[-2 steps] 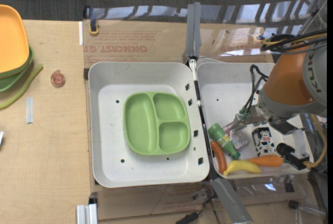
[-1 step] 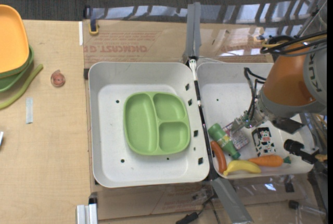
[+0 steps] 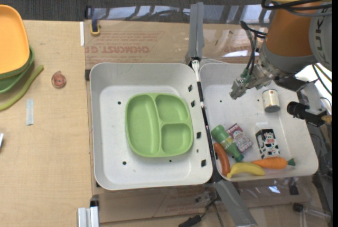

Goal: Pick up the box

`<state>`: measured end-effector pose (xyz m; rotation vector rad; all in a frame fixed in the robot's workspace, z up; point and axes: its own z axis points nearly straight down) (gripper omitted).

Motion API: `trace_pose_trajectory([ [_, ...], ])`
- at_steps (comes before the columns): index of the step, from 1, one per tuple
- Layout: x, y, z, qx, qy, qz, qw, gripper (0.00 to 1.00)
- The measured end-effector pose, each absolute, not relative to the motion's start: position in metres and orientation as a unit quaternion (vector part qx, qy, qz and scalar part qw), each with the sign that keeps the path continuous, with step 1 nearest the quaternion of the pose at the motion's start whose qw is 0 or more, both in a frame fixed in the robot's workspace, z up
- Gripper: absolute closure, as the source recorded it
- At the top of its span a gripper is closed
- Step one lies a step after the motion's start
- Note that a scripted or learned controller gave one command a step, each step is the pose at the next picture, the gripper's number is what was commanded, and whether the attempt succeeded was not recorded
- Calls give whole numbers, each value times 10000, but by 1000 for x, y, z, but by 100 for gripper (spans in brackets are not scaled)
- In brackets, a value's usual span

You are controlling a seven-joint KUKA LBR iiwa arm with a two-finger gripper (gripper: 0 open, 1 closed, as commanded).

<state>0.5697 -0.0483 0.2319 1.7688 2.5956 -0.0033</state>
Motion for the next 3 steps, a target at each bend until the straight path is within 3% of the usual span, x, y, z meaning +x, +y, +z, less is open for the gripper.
trace_pose_trajectory([
  [1,492,-107,154,6229,7823,-14,-14,100],
  [2,492,-107,154,6227,7824,-13,-13,0],
  [3,506,-111,91,5214,8533,-9,-2,0],
])
